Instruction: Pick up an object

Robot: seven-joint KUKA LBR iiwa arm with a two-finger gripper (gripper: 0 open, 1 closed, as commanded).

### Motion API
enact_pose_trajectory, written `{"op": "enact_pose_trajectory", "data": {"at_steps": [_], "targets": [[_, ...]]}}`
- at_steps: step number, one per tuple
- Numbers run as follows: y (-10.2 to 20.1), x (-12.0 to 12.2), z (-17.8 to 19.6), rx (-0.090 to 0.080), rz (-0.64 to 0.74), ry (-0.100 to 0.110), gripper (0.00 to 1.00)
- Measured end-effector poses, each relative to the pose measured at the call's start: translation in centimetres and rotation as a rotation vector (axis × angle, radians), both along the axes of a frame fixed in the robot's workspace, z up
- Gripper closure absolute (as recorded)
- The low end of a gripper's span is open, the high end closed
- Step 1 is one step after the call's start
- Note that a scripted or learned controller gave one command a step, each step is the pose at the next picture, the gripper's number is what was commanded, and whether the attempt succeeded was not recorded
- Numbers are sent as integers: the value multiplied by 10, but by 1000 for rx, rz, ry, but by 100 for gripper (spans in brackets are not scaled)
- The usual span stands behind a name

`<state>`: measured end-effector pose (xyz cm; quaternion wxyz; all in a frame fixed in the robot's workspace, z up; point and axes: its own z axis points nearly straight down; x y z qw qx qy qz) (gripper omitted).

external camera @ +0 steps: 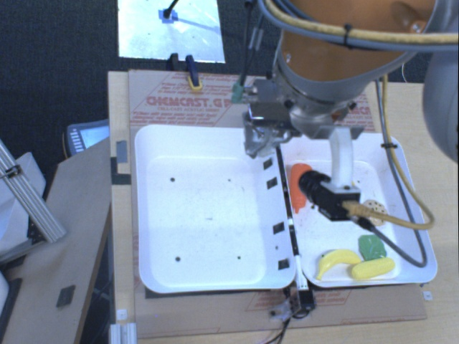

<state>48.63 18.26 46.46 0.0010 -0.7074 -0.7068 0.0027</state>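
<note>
White plastic forms both shallow bins. The left bin (201,221) occupies the centre-left of the frame. The right bin (409,185) sits at the lower right, and the two meet along a shared edge fitted with small dark clips.

All candidate objects lie in the right bin:
- An orange piece (297,185), elongated and matte, lies near the dividing edge, partly covered by a black block on the arm.
- A yellow banana (336,261), curved and smooth, rests at the bottom of the bin.
- A second yellow piece (373,268), oblong, lies just beside the banana, toward the lower right.
- A green piece (371,246), blocky, sits just above the yellow pieces.
- A tan round piece (374,208), dotted like a biscuit, lies near the cable at the bin's right side.

The objects look like light toy food, probably rigid plastic or foam, loosely scattered so each can be approached from above.

The arm (358,27) fills the upper right, grey metal with a glossy orange band. The claw (259,143) hangs over the top of the dividing edge, apart from every object. Whether the claw stands wide or narrow cannot be told at this angle. Nothing is seen held in it.

Judgement: the pick is not yet made; the orange piece is the nearest candidate.
</note>
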Motion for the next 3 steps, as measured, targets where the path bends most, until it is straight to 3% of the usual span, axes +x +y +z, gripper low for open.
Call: {"op": "enact_pose_trajectory", "data": {"at_steps": [1, 2, 3], "targets": [[34, 66, 3, 3, 5, -7, 100], [33, 66, 16, 4, 5, -10, 100], [53, 35, 72, 6, 7, -12, 100]]}}
